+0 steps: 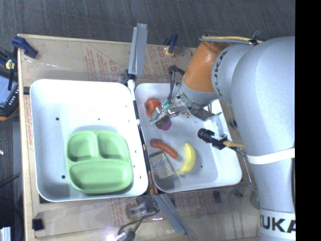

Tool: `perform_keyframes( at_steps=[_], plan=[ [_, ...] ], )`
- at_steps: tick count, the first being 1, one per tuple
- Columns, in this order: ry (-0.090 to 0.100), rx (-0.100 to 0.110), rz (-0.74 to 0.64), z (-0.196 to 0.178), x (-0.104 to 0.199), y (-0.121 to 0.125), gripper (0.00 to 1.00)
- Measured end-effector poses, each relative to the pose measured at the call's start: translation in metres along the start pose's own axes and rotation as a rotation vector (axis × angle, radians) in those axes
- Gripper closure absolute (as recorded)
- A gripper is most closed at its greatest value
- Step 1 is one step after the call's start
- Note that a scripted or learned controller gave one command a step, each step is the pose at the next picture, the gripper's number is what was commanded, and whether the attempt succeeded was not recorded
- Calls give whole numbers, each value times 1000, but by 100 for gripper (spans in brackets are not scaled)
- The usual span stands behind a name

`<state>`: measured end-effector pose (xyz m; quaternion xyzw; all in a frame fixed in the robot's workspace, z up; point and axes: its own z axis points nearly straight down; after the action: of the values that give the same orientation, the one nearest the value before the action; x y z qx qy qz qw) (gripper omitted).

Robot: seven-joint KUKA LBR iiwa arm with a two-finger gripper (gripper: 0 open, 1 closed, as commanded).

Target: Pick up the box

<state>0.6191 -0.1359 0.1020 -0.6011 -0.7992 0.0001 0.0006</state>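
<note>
Box (161,165) at right bin's near edge, gripper (161,112) well beyond it, grip state unclear

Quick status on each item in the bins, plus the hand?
Box: flat, right bin's near-left corner, untouched.
Banana: lying right of box.
Sausage: lying above box.
Tomato: beside the hand.
Purple item: under the hand.
Green tray: flat, left bin.
Hand: far end, away from box.
</note>
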Motion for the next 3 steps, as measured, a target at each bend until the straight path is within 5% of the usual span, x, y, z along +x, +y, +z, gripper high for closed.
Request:
perform_keyframes(
  at_steps=[1, 2, 3],
  plan=[
    [-12, -3, -285, 7, 39, -46, 100],
    [0, 0, 318, -1, 28, 13, 100],
    [-8, -2, 281, 9, 48, -27, 100]
  ],
)
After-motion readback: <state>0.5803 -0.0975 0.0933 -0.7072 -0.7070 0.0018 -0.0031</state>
